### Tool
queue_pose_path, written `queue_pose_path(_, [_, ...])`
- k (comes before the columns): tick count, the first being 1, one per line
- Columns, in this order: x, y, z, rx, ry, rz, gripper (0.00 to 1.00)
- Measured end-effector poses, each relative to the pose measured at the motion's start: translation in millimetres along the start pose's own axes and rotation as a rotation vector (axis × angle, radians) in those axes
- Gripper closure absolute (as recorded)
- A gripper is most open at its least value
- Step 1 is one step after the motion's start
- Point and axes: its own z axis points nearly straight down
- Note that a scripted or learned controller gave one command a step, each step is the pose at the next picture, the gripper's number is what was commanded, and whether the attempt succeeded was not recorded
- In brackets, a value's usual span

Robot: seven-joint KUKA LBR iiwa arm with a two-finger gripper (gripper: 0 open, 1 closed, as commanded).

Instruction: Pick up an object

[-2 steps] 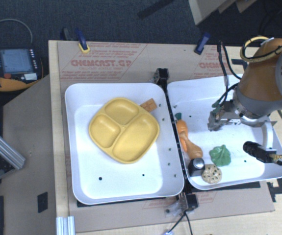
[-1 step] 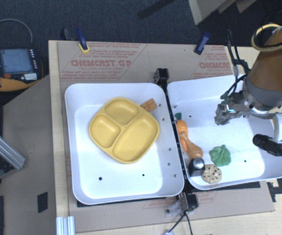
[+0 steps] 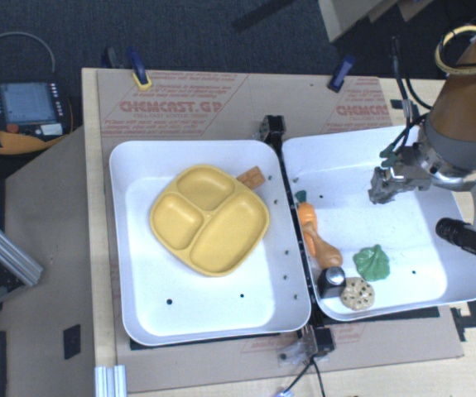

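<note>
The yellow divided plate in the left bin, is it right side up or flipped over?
Right side up. The yellow divided plate lies flat in the left bin with its three compartments facing up, all hollow and bare.

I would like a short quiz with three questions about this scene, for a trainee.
1. True or false: the yellow plate lies in the left bin.
2. Which thing touches the plate's far edge? A) brown block B) green leaf C) carrot
3. Fill in: the gripper hangs over the ____ bin.

Key: 1 true; 2 A; 3 right.
</note>
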Motion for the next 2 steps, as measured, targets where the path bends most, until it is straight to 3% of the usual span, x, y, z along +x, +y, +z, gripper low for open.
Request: queue_pose_path(2, [117,13,-12,0.002,0.003,-0.006,1.0])
